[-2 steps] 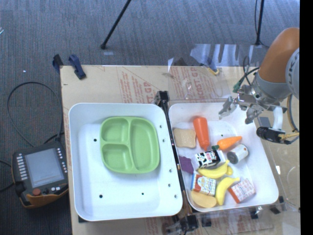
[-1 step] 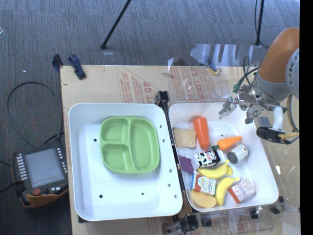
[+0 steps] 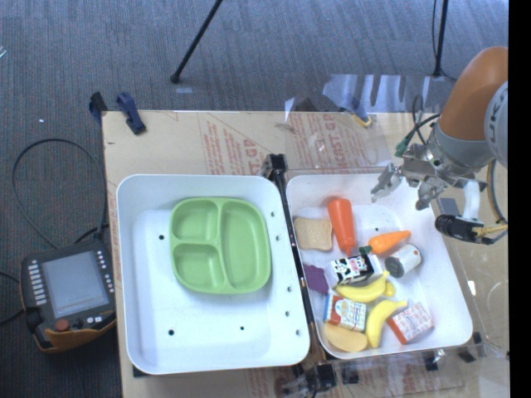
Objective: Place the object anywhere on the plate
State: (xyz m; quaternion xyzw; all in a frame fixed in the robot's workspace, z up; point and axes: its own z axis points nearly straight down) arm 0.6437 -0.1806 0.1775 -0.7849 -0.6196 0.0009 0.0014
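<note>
My two-finger gripper (image 3: 408,186) hangs at the upper right of the frame, over the top rim of the right-hand white bin (image 3: 461,307), fingers spread wide with nothing between them. Behind it the grey arm with its orange band (image 3: 474,89) runs off the right side.

No object is picked yet, so the task's thing is among the toy food heaped in that right bin. The divided light-green plastic plate (image 3: 221,245) sits bare in the left-hand white bin (image 3: 133,322), at centre left.

Nearest the gripper, below and left, is an orange-red tube-like bottle (image 3: 341,224) standing apart from most of the pile; beside it a tan slice of toy bread (image 3: 313,233). Lower down, a small orange carrot (image 3: 388,241), a grey can (image 3: 403,260) and a black-and-white cow-print carton (image 3: 352,268) crowd close together, and two yellow bananas (image 3: 375,302) lie against a small printed juice box (image 3: 347,312) and a red-and-white packet (image 3: 411,322).

My worry is the crowding: descending into the lower pile, I judge the fingers could land on two items, or nudge one aside and close on air. The rounded bottle and can look likely to roll or slip out. The carry must also clear the dark divider (image 3: 292,239) between the bins, where a weak hold could drop the piece.
</note>
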